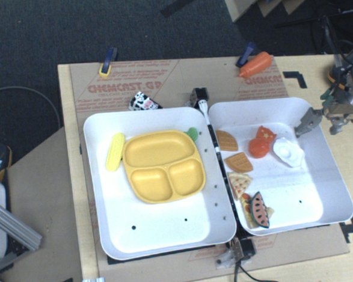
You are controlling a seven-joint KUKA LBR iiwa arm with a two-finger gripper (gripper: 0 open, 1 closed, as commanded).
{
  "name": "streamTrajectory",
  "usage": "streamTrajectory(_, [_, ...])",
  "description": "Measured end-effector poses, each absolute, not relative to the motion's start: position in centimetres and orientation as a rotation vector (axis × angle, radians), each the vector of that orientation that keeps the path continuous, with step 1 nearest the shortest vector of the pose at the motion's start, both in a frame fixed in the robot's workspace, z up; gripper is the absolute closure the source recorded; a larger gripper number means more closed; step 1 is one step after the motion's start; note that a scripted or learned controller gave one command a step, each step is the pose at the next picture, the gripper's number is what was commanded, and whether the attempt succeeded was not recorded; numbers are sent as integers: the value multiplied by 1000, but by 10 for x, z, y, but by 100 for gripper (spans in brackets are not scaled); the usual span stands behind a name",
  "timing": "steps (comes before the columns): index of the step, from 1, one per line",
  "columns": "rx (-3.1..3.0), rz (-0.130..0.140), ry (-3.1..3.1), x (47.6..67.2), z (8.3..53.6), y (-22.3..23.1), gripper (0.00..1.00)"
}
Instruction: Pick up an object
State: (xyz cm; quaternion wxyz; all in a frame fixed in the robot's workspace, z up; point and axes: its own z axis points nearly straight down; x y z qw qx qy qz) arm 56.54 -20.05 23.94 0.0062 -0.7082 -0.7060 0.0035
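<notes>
Two bins: sitting side by side on the desk [76,174], left bin [110,220] carrying a yellow tray [163,165] and a corn cob [114,151].
Right bin [313,200]: holding the candidates, namely a red strawberry [261,142], a white piece [288,153], bread slices [228,141], and a watermelon slice [258,209].
Tool [311,122]: hanging at the right bin's upper right corner, gripping nothing visible; opening impossible to tell.
Key relation: white piece lying just left of and below the tool, strawberry beyond it further left.
Next move, judged: likely dropping leftward and down onto the white piece.

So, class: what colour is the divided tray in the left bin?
Yellow: the divided tray, seen in the camera view.
</notes>
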Motion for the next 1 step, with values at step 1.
streamTrajectory(1, [-2220,0,-2221,568,246,-200,0])
